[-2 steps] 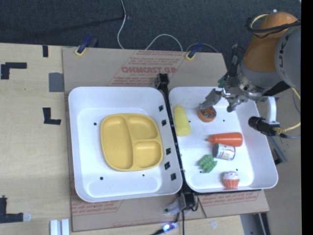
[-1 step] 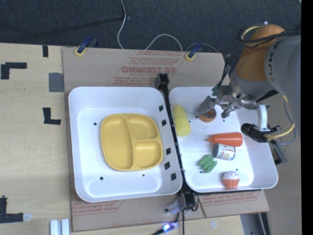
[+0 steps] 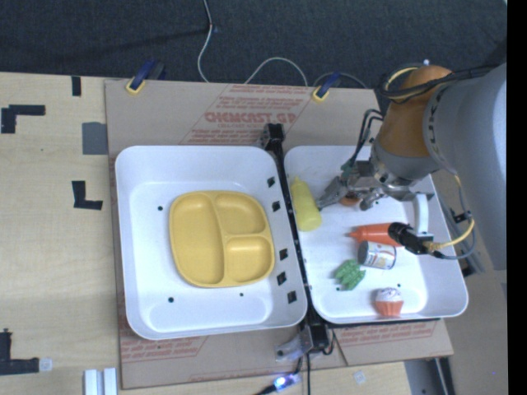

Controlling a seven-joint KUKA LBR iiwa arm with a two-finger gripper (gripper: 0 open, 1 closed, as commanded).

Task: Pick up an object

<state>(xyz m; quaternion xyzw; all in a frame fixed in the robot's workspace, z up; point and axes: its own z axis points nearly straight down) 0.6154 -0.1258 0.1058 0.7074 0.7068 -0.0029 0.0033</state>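
While the arm (image 3: pixel 436 122) reaches in from the right, its claw (image 3: pixel 350 189) hangs low over the right bin (image 3: pixel 445 299), fingers spread, nothing betw. them; yellow block (image 3: pixel 305 206) just left, carrot (image 3: pixel 375 233) near.

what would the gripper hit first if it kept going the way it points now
Probably the yellow corn-shaped toy, lying left of the gripper by the right white bin's inner wall; height above it is unclear.
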